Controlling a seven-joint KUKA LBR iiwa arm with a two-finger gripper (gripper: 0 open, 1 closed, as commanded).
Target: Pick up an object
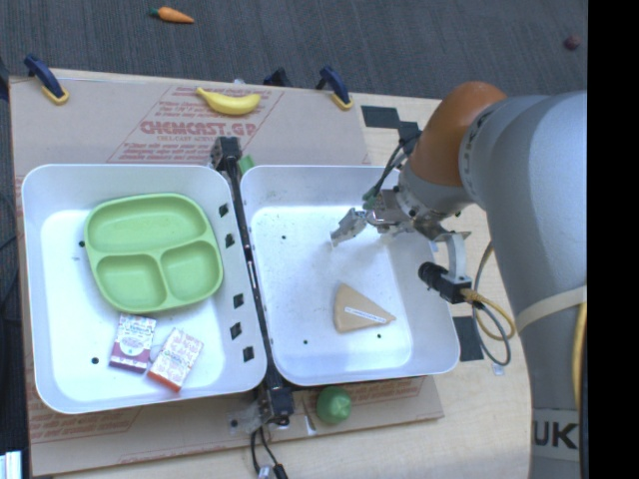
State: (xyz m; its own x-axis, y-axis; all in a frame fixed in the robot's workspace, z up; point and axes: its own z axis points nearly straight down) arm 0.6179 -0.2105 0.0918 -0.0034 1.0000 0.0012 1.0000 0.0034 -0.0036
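arm (529, 218) | gripper (346, 230) fingers spread, holding nothing | sandwich wedge (357, 310) tan, triangular

Even, diffuse overhead light; no strong glare. The two white bins (60, 367) read bright, nearly washed out on their floors. My arm (529, 198) casts only a soft, faint shadow on the right bin's floor. My gripper (349, 228) appears slightly soft at its tip. The dark carpet (300, 18) above stays dim. Overall sharpness is moderate, with mild grain.
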